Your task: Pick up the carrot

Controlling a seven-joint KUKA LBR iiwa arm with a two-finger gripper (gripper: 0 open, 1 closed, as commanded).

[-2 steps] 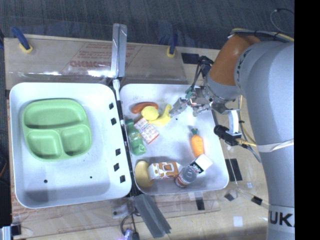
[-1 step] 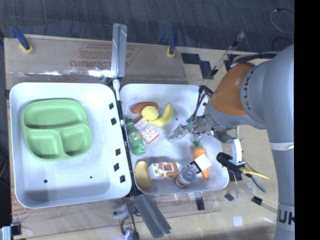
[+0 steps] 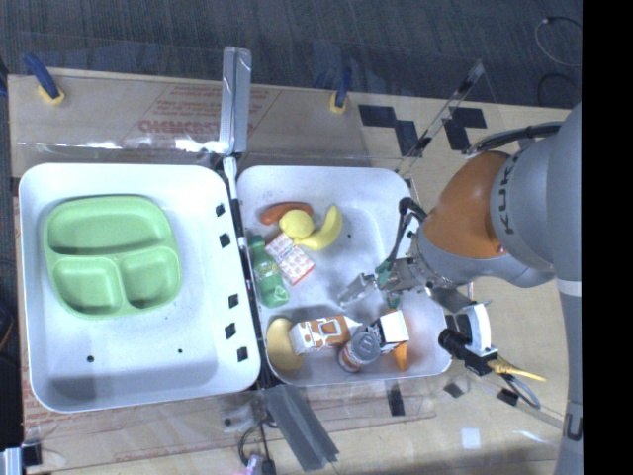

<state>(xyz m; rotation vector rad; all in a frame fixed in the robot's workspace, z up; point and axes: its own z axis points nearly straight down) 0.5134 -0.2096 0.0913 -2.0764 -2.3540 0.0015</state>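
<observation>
Dark carpet fills the top of the frame behind the table (image 3: 119,107), whose brown surface carries two shallow white bins side by side.

Left bin (image 3: 40,364): a green compartment tray (image 3: 111,253) lies in its upper left part.

Right bin (image 3: 381,191): near the dividing wall lies a green bottle (image 3: 267,273), with a small printed carton (image 3: 291,260) touching its right side. Above these, a red-orange item (image 3: 282,211) lies beside a yellow lemon (image 3: 296,225) and a banana (image 3: 328,229). Along the lower edge sit a yellow round fruit (image 3: 280,344), a white and orange box (image 3: 322,334), and a round can (image 3: 360,349).

The carrot (image 3: 400,355) lies at the lower right of the right bin, just right of the can and below a small white block (image 3: 393,327).

The pincer (image 3: 381,283) hangs over the right half of the right bin, above and left of the carrot and apart from it. Whether its fingers are open or closed cannot be determined. The grey arm (image 3: 539,206) with its orange band enters from the right of the frame.
</observation>
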